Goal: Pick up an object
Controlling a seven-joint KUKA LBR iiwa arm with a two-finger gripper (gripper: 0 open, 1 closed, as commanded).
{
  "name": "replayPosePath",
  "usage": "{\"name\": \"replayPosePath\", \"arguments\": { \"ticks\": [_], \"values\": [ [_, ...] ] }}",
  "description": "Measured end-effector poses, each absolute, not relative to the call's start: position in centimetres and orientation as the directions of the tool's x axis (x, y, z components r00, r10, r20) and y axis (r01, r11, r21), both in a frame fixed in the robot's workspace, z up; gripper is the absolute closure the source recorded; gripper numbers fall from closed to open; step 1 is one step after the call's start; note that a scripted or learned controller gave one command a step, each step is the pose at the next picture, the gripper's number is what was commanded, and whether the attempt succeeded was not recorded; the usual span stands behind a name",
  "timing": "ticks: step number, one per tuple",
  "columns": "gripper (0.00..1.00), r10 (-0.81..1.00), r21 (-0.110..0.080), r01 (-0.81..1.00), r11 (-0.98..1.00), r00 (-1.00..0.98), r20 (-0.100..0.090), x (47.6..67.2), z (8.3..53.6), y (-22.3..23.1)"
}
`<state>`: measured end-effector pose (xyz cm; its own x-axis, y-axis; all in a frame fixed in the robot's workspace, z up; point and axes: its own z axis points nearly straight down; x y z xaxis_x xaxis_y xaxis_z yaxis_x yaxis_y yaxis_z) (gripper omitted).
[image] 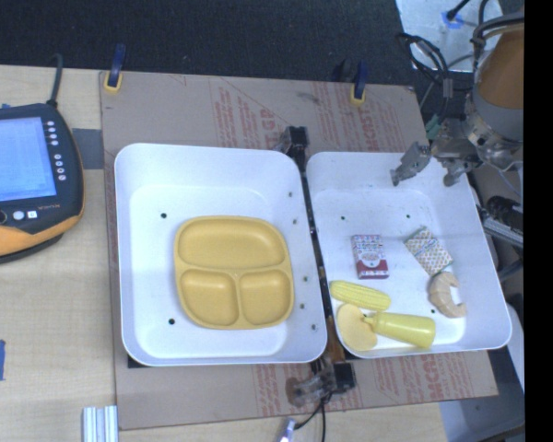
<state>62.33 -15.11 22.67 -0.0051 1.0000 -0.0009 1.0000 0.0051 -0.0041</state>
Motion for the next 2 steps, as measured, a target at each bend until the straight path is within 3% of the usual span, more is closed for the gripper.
{"name": "replayPosePath", "arguments": {
  "ticks": [1, 2],
  "values": [
    [0.00, 1.000, -0.007, 1.000, 0.004, -0.004, -0.001, 58.1, 14.0, -11.8],
    [0.00, 1.000, -0.006, 1.000, 0.006, -0.006, -0.001, 58.5, 9.1, -10.7]
  ]
}}
